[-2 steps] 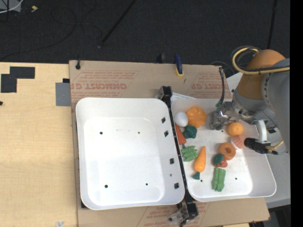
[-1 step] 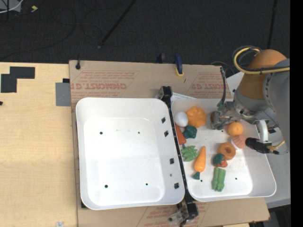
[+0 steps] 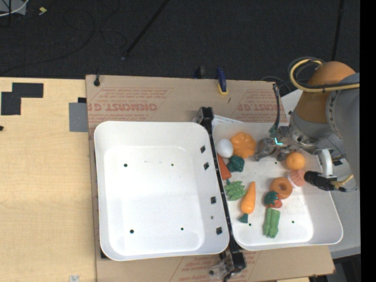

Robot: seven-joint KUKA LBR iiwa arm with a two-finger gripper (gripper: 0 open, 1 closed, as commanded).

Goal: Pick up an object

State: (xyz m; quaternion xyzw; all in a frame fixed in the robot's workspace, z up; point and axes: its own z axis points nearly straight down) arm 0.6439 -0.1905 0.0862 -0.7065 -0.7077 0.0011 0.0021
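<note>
Near edge: I see the left bin (image 3: 117,145) and right bin (image 3: 320,231) side by side on a cardboard sheet (image 3: 153,101), black clips along their shared wall
Cucumber (image 3: 271,222): green, lowest in my view, lying in the right bin's near part
Carrot (image 3: 248,198): orange with a green tip, tilted, just left of the cucumber
Leaf (image 3: 235,190): green, touching the carrot's left side
Ring (image 3: 281,187): orange, doughnut-like, with a small red-and-green piece (image 3: 271,199) just below it
Egg (image 3: 225,148): white, near the bin's far left corner
Pepper (image 3: 242,144): orange, just right of the egg, a dark green bit (image 3: 236,164) below it
Orange (image 3: 295,160): round, toward the right wall, a pink piece (image 3: 297,178) touching it from below
Arm (image 3: 329,104): reaches in from the right, orange band uppermost
Gripper (image 3: 271,150): down inside the right bin between pepper and orange, a teal light on it; from my seat the fingers look narrow with nothing between them, though the view is too coarse for me to be sure
</note>
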